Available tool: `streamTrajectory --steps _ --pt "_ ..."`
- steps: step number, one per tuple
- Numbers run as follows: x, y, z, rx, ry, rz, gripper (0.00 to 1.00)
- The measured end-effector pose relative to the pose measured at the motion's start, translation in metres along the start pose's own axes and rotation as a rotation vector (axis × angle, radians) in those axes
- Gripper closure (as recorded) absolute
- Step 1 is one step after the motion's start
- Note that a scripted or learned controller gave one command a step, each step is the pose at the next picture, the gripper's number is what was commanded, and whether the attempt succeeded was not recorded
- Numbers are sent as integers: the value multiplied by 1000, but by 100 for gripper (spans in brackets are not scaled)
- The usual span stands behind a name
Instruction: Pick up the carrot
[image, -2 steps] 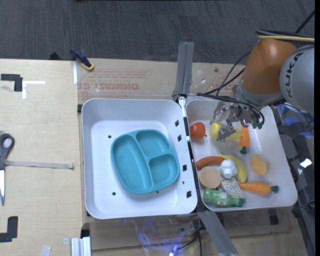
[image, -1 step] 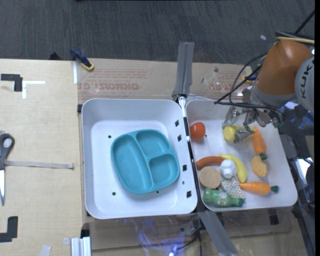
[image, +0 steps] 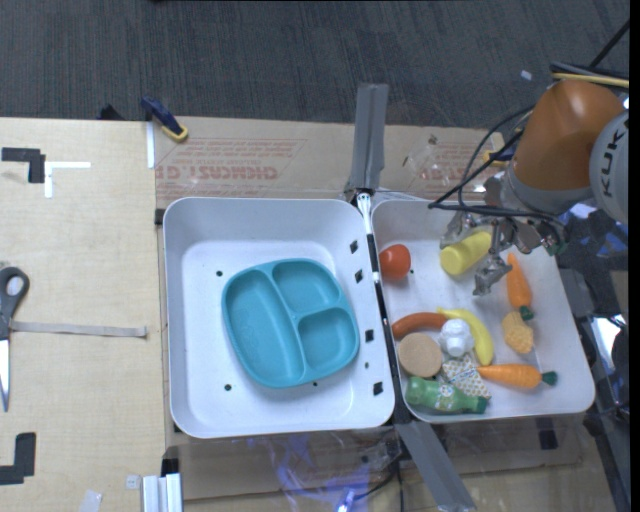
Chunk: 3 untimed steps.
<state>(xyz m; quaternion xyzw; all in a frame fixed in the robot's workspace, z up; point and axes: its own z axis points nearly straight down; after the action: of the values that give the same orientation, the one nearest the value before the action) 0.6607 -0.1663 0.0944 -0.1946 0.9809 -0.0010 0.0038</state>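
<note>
Camera view puts one carrot (image: 512, 376) along the right bin's (image: 575, 330) near edge, beside a corn cob (image: 518, 331); a second carrot (image: 518, 286) lies further back, just beside the gripper (image: 490, 273). The gripper hangs over the bin's far part, next to a yellow cup (image: 465, 253), and nothing sits between its fingers; whether they are spread or closed I cannot tell. This looks like the approach step: next it must centre over a carrot, align across it and descend.
</note>
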Motion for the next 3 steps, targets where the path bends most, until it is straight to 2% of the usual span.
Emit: streamTrajectory --steps 1,2,3 --pt "19 -50 -2 0 -3 42 0" --pt "49 -11 0 -1 2 99 0" --pt "74 -29 0 -1 1 22 0"
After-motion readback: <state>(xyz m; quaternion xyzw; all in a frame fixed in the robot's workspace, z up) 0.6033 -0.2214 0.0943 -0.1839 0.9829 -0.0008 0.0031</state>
